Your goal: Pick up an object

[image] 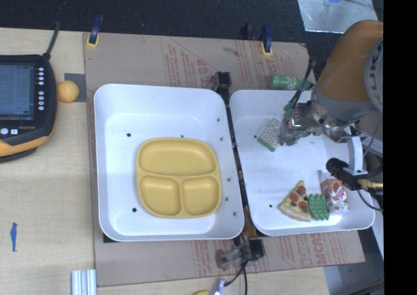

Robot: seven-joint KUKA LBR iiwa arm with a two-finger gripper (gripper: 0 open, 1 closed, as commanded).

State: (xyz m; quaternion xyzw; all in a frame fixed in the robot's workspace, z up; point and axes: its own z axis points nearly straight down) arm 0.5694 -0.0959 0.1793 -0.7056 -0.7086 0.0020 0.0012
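My gripper [288, 133] hangs low over the back half of the right bin [273, 222], with the grey arm and its orange band reaching in from the right. A small flat green-and-grey piece [268, 135] lies tilted just left of the gripper, touching or nearly touching it. At the bin's front right lie a pizza slice [295, 202], a green studded block [317, 206] and a small red-and-white carton [335, 195], close together. None of them is between the gripper's tips as far as I can see.
The left bin [117, 157] holds a yellow three-part plate [177, 176]. A green object [283, 82] lies on the cardboard behind the right bin. A control pendant [23, 105] and an orange ball [67, 90] sit at far left.
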